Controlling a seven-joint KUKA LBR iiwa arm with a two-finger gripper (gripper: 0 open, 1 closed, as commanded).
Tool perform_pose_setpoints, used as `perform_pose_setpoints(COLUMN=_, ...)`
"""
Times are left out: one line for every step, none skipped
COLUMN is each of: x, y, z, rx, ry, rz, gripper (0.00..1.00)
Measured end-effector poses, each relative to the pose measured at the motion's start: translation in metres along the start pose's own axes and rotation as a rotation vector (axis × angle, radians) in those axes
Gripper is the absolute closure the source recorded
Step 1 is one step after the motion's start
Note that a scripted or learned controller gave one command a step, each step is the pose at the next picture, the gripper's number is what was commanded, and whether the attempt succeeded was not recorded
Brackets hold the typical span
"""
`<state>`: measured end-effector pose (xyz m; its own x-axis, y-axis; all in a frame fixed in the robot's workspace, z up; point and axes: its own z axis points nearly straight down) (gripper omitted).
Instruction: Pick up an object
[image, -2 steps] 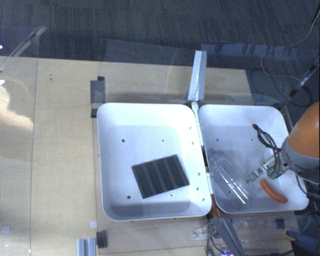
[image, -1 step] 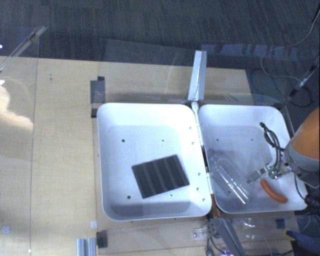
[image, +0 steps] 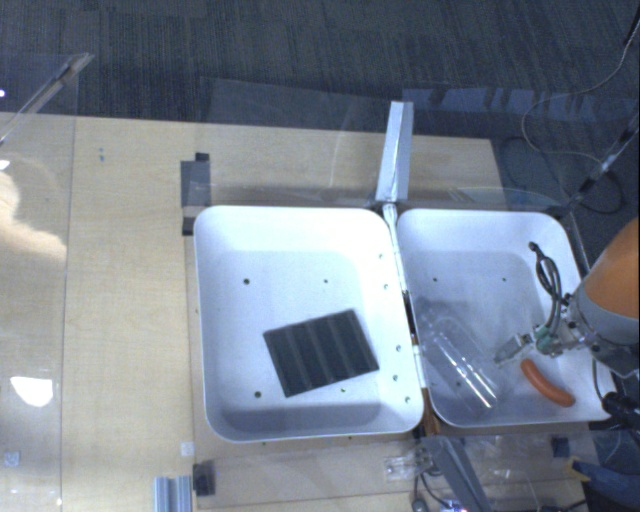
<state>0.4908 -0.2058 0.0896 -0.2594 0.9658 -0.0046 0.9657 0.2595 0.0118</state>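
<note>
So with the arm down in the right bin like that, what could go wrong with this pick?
The gripper sits between the clear plastic bottle and the orange sausage-shaped object, so it may close on neither. The bottle is see-through and round, so it could roll or slip. The orange object lies close to the right bin's near wall, which might block a finger.

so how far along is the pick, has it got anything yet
Done: the arm has reached into the right bin. In hand: the end effector is low beside the orange sausage-shaped object and the clear plastic bottle, with nothing visibly held. Left: grasp and lift. The dark ribbed panel lies in the left bin.
</note>
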Motion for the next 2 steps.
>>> perform_pose_setpoints(x=-0.001, y=0.004, z=-0.013, rx=-0.010, ry=-0.006, rz=-0.003, gripper=1.00)
perform_pose_setpoints(x=0.018, y=0.080, z=-0.001, rx=-0.006, ry=-0.005, rz=-0.186, gripper=1.00)
